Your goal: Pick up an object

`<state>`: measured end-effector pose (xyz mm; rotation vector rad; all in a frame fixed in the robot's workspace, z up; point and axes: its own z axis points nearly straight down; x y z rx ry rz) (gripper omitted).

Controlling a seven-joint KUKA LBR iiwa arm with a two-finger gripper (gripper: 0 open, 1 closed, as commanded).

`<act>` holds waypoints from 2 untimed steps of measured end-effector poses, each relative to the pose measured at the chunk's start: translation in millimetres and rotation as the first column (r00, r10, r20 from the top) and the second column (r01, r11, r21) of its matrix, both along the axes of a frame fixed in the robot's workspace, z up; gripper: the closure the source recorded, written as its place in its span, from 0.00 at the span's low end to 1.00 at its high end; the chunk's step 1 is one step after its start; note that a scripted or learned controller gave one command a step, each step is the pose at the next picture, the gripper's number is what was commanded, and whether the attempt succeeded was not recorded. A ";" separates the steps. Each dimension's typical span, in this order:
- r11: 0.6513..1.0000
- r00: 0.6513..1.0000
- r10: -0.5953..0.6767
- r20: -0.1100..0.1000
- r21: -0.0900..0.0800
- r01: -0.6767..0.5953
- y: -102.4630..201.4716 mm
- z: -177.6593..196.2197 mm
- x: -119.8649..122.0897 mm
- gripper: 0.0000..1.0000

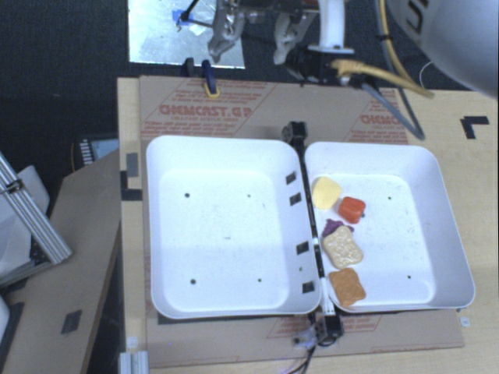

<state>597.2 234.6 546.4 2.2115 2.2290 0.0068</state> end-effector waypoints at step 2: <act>1.000 1.000 0.003 0.002 0.001 -0.003 0.3 11.2 0.0 0.00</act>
